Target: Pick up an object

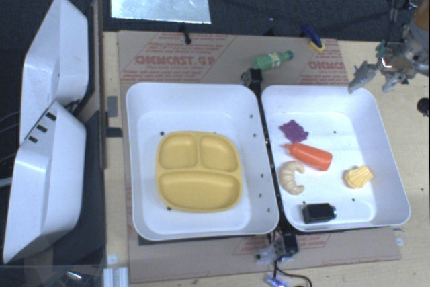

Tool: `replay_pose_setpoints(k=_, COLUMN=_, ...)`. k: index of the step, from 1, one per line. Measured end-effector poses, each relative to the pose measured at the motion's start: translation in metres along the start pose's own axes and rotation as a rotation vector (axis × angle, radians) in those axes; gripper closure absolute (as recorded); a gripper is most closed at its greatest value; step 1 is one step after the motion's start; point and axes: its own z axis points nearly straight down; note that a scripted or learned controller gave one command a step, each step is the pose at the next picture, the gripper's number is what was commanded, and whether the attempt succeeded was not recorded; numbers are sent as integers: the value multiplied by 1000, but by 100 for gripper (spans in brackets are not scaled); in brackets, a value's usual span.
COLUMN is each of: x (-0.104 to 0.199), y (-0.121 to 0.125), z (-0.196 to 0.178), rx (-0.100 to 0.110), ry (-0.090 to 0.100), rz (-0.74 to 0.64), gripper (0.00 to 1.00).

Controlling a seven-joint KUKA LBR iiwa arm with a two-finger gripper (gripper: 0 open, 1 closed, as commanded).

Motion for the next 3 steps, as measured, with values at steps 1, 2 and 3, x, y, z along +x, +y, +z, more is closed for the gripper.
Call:
replay_pose_setpoints(k=1, x=0, y=0, z=-11, rx=-2, ry=-1, rz=-1, gripper=100)
replay_pose_setpoints(k=2, x=0, y=10, z=-11, rx=0, ry=0, rz=-7, gripper=100)
replay_pose_setpoints(k=3, x=0, y=10, z=-11, rx=0, ry=0, rz=-7, gripper=0)
